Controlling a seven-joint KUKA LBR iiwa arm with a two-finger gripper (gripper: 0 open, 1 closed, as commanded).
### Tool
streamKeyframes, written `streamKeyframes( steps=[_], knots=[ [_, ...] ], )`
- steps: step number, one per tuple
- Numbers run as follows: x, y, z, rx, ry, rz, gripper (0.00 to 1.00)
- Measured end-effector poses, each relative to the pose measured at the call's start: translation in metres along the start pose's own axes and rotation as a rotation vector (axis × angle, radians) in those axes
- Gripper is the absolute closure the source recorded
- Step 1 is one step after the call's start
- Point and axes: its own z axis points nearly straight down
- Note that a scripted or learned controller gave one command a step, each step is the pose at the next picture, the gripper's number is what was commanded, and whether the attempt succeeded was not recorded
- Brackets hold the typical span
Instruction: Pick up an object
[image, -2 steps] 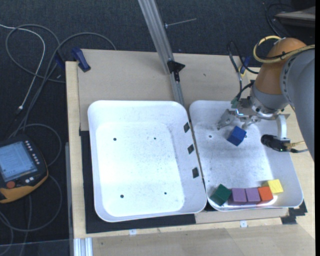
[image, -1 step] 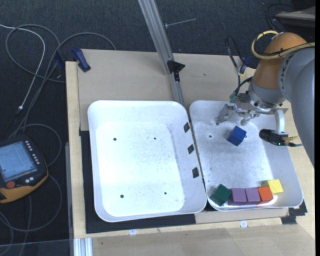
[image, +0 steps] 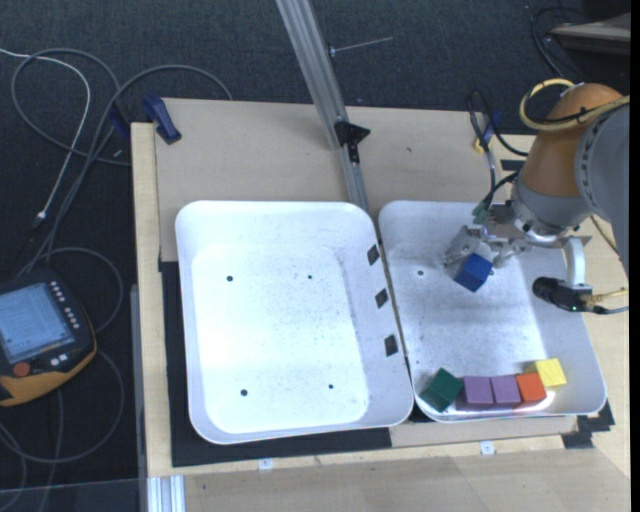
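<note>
End effector (image: 478, 258) first: its pale fingers sit right over the blue cube (image: 473, 272), with the cube's top tucked between them and its lower half poking out below. From where I stand it looks closed on the cube, fingers drawn in to the cube's width, though I can't swear the grip is firm.

To my eye the grasp itself is made and the lift is the step in hand; the cube seems to hang a little above the right bin's (image: 500, 330) floor, but the slanted view makes that hard to judge. What comes next, I'd say, is a straight, steady rise, keeping the pinch tight so the cube doesn't slip.

As for the cube, it is tilted, one corner aimed down and towards the row of blocks. Being a cube, it has no real long axis to speak of.

Moving outward from the cube: it sits in the upper middle of the right bin. Well below it, along that bin's near wall, lie a green block (image: 441, 387), a purple block (image: 479, 390), another purple block (image: 506, 388), an orange block (image: 532, 385) and a yellow block (image: 551, 373), side by side. Left of the cube, across the divide, is the left bin (image: 280, 320). Both rest on the desk (image: 250, 150).
</note>
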Motion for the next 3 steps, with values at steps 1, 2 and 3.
streamKeyframes(
  steps=[1, 2, 3],
  knots=[
    [-0.009, -0.008, -0.032, -0.007, -0.002, -0.001, 0.0],
    [0.022, -0.025, 0.002, 0.002, 0.002, -0.004, 0.0],
    [0.003, 0.022, 0.0, -0.009, -0.002, -0.003, 0.0]
  ],
)
